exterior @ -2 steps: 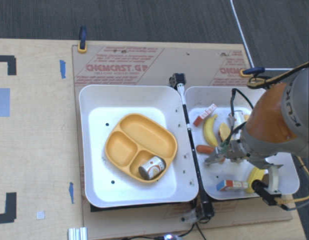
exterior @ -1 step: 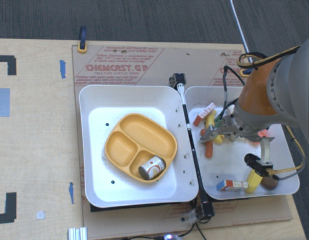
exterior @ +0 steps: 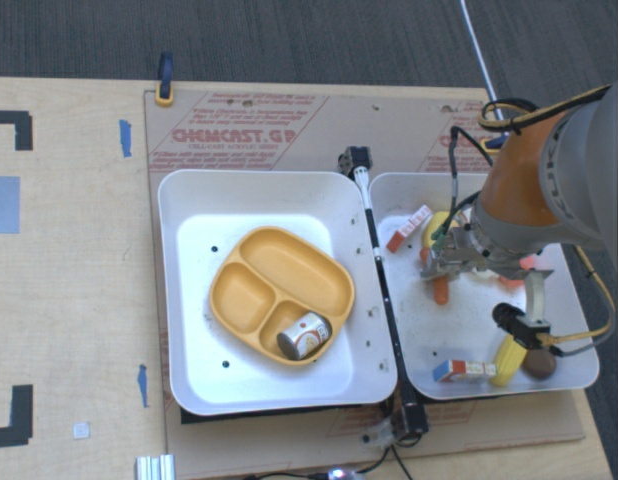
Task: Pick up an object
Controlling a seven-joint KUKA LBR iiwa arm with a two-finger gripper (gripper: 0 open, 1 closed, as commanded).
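1. Two white bins on the bench: left bin (exterior: 179, 268), right bin (exterior: 579, 373).
2. Left bin: yellow divided plate (exterior: 279, 288) near centre, small can (exterior: 306, 335) lying on its side in the plate's near compartment.
3. Arm (exterior: 549, 178) comes in from the right over the right bin's far half.
4. Gripper (exterior: 439, 268) low in the right bin, toward its left wall. An orange object (exterior: 440, 290) sits right at the fingertips; grip state: cannot tell, contact unclear.
5. Red-and-white packet (exterior: 409, 226) near the right bin's far-left corner.
6. Near edge of right bin: small red-white-blue box (exterior: 461, 370), yellow piece (exterior: 509, 358), brown lump (exterior: 538, 364) toward the near-right corner.
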